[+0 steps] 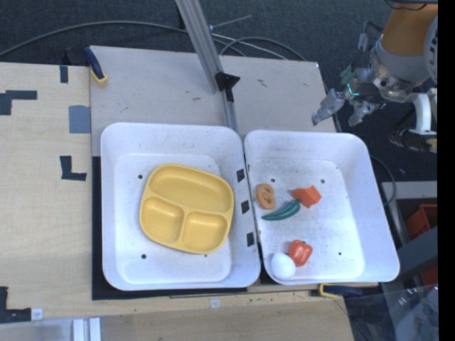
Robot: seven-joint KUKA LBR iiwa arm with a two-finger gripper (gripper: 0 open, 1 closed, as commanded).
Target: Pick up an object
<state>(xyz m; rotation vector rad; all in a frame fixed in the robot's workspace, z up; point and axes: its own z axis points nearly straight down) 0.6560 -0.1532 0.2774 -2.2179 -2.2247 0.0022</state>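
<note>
Right bin [355,155], contents listed from its near edge to its far edge.

Near-left corner: white egg-shaped ball [283,265], touching or almost touching a small red pepper [301,251] just to its right. Both sit close to the near wall.

Mid-bin, left of centre: green chilli [282,210], long axis running roughly left-near to right-far, slightly curved. Its far tip meets an orange-red block [307,196]; cannot tell if they actually touch. Just left of the chilli, close to the bin's left wall, a small brown oval piece [265,196], possibly a bread or cookie toy; too small to say.

Far half of the right bin carries no objects. Left bin [114,148] holds a yellow divided plate [187,207], lying flat, roughly central.

End effector [346,105]: hovers beyond the right bin's far edge, near its far-right corner, above the tabletop [156,84] edge rather than over the bin floor. Fingers look spread, nothing between them.

Key relation: every candidate lies nearer the camera and to the left of the end effector. Closest is the orange-red block, then the chilli. Judgement: the block/chilli cluster is the shortest reach; for the chilli, the fingers would want to close across its diagonal axis. The crowding there risks a nudge rather than a clean grasp.
</note>
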